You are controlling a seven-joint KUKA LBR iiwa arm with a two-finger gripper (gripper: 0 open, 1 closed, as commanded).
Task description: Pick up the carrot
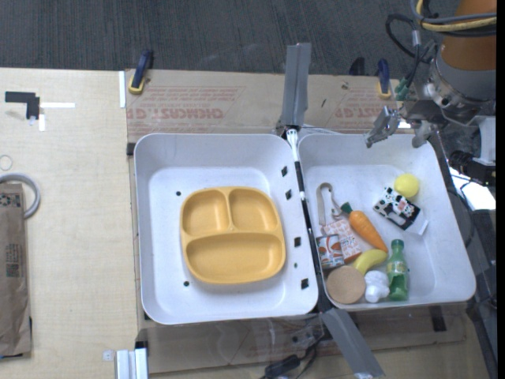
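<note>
The orange carrot (367, 229) lies in the middle of the right bin (442, 172), slanted, its green top toward the back left. It rests against a printed snack packet (338, 243). My gripper (402, 130) hangs over the right bin's back edge, well behind the carrot and to its right. Its two fingers are spread open with nothing between them.
Around the carrot lie a yellow ball (407, 185), a black-and-white box (396, 206), a green bottle (397, 271), a yellow piece (369, 259), a round wooden disc (346, 285) and a grey hook (325, 200). The left bin (158, 172) holds a yellow divided plate (233, 234).
</note>
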